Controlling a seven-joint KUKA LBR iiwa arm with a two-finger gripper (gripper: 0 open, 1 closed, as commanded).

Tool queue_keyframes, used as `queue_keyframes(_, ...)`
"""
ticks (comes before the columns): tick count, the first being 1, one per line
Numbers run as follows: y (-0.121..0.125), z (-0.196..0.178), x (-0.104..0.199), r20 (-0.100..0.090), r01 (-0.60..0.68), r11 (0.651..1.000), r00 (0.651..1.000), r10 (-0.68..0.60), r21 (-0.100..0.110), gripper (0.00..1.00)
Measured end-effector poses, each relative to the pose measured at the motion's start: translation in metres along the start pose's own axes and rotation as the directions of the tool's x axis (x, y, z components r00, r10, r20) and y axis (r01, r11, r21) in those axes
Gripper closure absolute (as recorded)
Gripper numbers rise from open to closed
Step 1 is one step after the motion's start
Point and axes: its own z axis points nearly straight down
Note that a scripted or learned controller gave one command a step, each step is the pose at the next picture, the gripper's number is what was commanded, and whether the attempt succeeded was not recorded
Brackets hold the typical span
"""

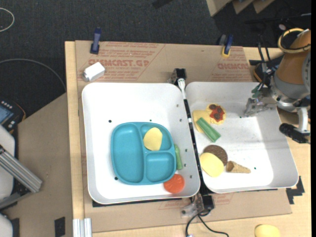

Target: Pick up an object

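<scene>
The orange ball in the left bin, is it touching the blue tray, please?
Touching. The camera view shows the orange ball pressed against the blue tray's lower right corner, with no white floor visible between them.

A robotics lab or test room is shown rather than a home. The table (148, 58) is covered with a printed cardboard sheet held down by blue clamps (96, 39), and two white bins (98, 132) are set side by side on it. Cables (197, 221) are run along the dark carpet (49, 14), an aluminium rail (19, 174) is seen at the left, and plastic toy food (212, 164) is laid out as test material.
</scene>
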Motion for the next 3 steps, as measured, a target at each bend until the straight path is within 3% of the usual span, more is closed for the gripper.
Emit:
queue_keyframes(1, 0.028, -0.244, 0.043, 0.004, 0.003, 1.0, 1.0, -0.003, -0.018, 1.0)
queue_keyframes(2, 0.038, -0.462, 0.088, 0.003, 0.003, 1.0, 1.0, -0.003, -0.018, 1.0)
queue_keyframes(3, 0.037, -0.337, 0.113, -0.005, 0.0, 1.0, 1.0, 0.0, 0.016, 1.0)
